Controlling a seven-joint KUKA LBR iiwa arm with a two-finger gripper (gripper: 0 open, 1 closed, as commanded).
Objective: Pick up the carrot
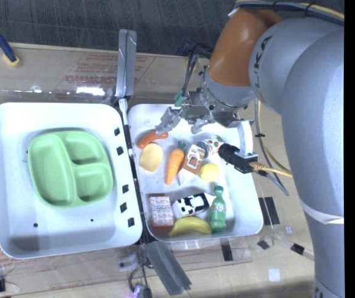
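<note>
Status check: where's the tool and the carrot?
Tool over right bin's top end. Carrot loose in bin, not gripped. Yellow potato and small carton flank it.

Gripper (179, 120) open, arm bent down from right

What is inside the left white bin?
Inside the left bin lies a green divided plate with three compartments. The bin floor under the plate is covered, so what lies beneath it cannot be seen.

Carrot (174, 164) hemmed between potato (151, 158) and carton (193, 158); bare bin floor (242, 207) rightward.
</note>
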